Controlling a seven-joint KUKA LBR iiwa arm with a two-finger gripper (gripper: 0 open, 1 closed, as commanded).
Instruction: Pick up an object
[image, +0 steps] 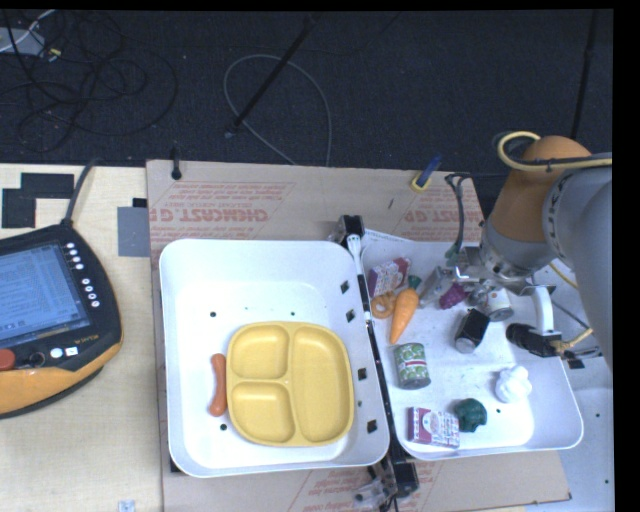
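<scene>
Orange carrot in right bin, just left of claw, claw's state can't be told.

Left bin: yellow divided plate, orange sausage; right bin: carrot, green can, small carton, dark green lump, gripper.

A tray is lying in the left bin, with a sausage just beside its left edge. In the right bin, a carrot is sitting behind a can; a carton is lying at the front, a lump just to its right.
</scene>
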